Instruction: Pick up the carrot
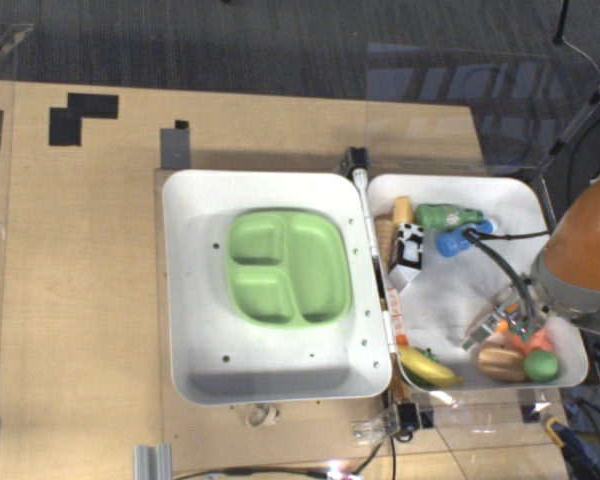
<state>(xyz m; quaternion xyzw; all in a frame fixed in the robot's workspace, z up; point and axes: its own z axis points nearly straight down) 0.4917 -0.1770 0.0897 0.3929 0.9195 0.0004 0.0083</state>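
The carrot (531, 344) appears as a small orange piece in the right bin's (450, 293) front right corner, partly hidden by the gripper. It lies between a tan bread-like item (499, 364) and a green round piece (542, 366). The gripper (496, 321) hangs low over the bin, just left of and touching or nearly touching the carrot. The orange-banded wrist (588, 238) rises behind it at the right edge. I cannot tell whether anything is held.
The left bin (195, 298) holds a green divided plate (285, 266). In the right bin lie a banana (427, 368) at the front left, and at the back a green bottle (448, 215), a blue item (458, 239) and a black-and-white item (410, 245). A black cable (500, 260) crosses the bin.
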